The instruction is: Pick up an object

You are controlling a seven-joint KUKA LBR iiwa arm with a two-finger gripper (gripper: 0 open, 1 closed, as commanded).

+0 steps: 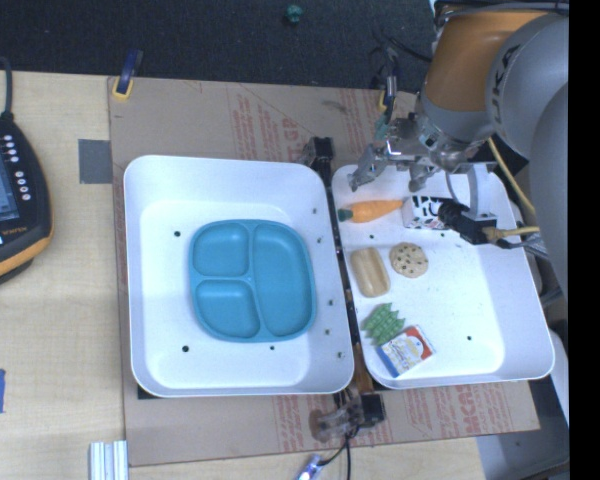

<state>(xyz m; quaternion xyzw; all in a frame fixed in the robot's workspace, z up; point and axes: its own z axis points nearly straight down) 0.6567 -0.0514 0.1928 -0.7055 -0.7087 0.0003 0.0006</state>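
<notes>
In the right bin [500, 318] lie an orange carrot [373, 209], a bread roll [369, 271], a chocolate-chip cookie [408, 259], a green leafy piece [384, 321], a small red and white packet [405, 350] and a black and white item [428, 211] at the far edge. My gripper [390, 173] hangs above the bin's far left corner, just above the carrot. Its two fingers are spread apart with nothing between them.
The left bin [160, 348] holds a blue divided plate [251, 278]. A teach pendant [5, 193] lies at the left edge of the bench. A black cable [480, 230] runs over the right bin's far side. Clamps sit between the bins.
</notes>
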